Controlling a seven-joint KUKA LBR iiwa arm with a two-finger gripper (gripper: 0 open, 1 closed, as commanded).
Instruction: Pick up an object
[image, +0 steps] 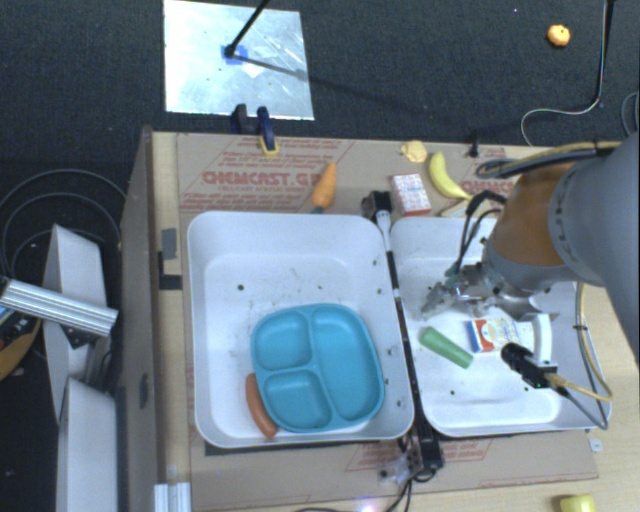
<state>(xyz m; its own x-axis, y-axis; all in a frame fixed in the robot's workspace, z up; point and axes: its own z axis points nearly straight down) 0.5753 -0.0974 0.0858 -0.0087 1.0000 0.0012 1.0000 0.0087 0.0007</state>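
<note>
My gripper (443, 297) hangs low over the left part of the right bin (480, 415), with the grey arm and its orange band reaching in from the right. A green block (445, 346) lies just below the gripper, apart from it. To the right of the block sits a white packet with red and blue print (490, 332), partly under the wrist. I see nothing between the gripper's tips.
The left bin (225, 300) holds a blue divided plate (318, 366) and an orange sausage (260, 405) at its lower left. Behind the bins on the cardboard lie a carrot (323, 185), a small box (410, 193) and a banana (445, 178).
</note>
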